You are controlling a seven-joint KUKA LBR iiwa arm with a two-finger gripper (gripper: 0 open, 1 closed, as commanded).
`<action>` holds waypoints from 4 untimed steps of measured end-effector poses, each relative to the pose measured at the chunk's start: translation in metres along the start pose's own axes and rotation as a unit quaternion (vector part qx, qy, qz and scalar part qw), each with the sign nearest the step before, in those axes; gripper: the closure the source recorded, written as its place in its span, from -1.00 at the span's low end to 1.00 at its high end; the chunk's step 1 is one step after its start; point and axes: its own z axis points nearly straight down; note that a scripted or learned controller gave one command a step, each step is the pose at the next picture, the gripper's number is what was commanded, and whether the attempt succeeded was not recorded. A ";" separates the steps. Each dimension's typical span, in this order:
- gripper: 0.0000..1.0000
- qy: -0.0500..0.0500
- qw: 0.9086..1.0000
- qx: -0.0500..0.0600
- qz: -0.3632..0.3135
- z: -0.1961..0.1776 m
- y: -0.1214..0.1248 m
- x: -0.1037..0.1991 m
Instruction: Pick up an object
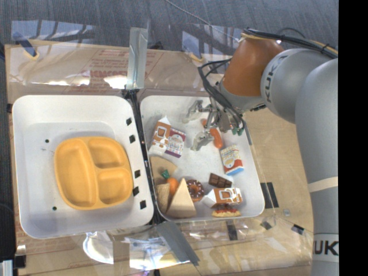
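in the camera view, you see the arm (299, 91) come in from the right and bend down over the right bin (253, 171). its wrist points down at the far part of that bin. the gripper (206, 125) has its two grey fingers spread apart, one up near the far wall and one lower. a small orange toy (215, 138) sits just beside the lower finger, near the gripper's base. you cannot tell if it sits between the fingers, so do not count it as held.

the orange toy looks small, light and hard, maybe a bit slick. i think you should pinch it across its thin middle.

other toy food lies in the same bin: a purple box (168, 140), a little carton (232, 159) and a cheese wedge (181, 200). a yellow plate (92, 171) rests in the left bin (23, 154).
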 end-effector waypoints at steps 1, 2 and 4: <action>-1.00 0.001 1.000 0.000 0.017 0.000 -0.022 0.033; 1.00 -0.001 1.000 0.000 0.014 -0.011 -0.020 0.031; 1.00 0.005 1.000 -0.001 -0.013 -0.023 0.021 0.029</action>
